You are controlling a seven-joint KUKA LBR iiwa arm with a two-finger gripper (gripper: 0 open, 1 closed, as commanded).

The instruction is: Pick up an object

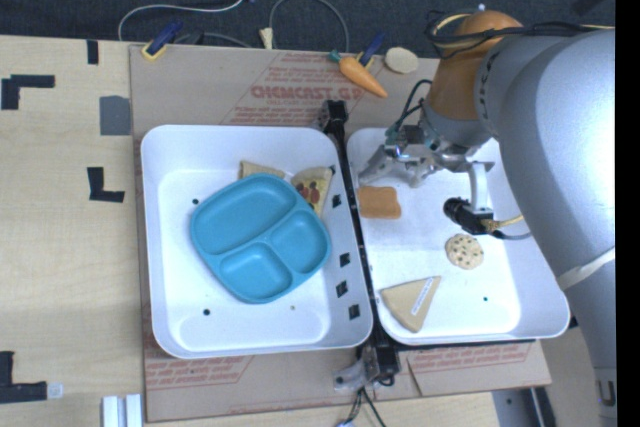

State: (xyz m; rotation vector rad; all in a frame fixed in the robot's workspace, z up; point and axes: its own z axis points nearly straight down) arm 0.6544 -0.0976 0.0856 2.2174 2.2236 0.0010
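Note:
My gripper (398,165) hangs low over the back left of the right bin (540,310), open, with nothing between its fingers. A brown piece of toast (379,203) lies on the bin floor just in front of it, apart from the fingers. Nearer the front lie a round cookie (464,251) and a pale sandwich wedge (410,301). In the left bin (160,245) a blue divided plate (260,237) rests partly on a pizza slice (313,185).
The divider (350,225) between the two bins runs close to the left of the gripper. Behind the bins, a toy carrot (362,75) and a pale egg-shaped thing (402,60) lie on the cardboard. The grey arm covers the right bin's right side.

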